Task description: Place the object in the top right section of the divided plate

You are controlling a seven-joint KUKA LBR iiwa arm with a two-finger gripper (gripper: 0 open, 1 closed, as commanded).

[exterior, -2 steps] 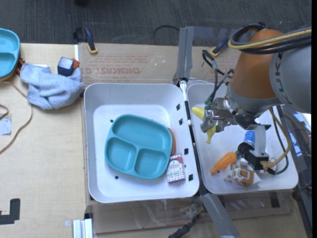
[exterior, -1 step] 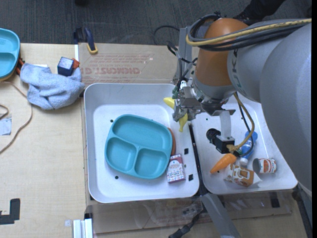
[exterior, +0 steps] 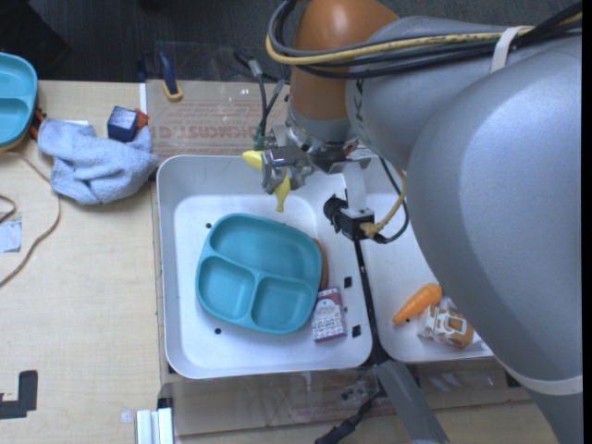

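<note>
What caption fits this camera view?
Robot hand with a yellow toy above the teal divided plate.

So there's a small yellow object (exterior: 277,185), looks like a toy banana, hanging over the back edge of the left white bin (exterior: 176,276), one end pointing down. The teal divided plate (exterior: 261,272) lies flat in the middle of that bin, three sections, a bit rotated, its right rim near a small carton.
</note>
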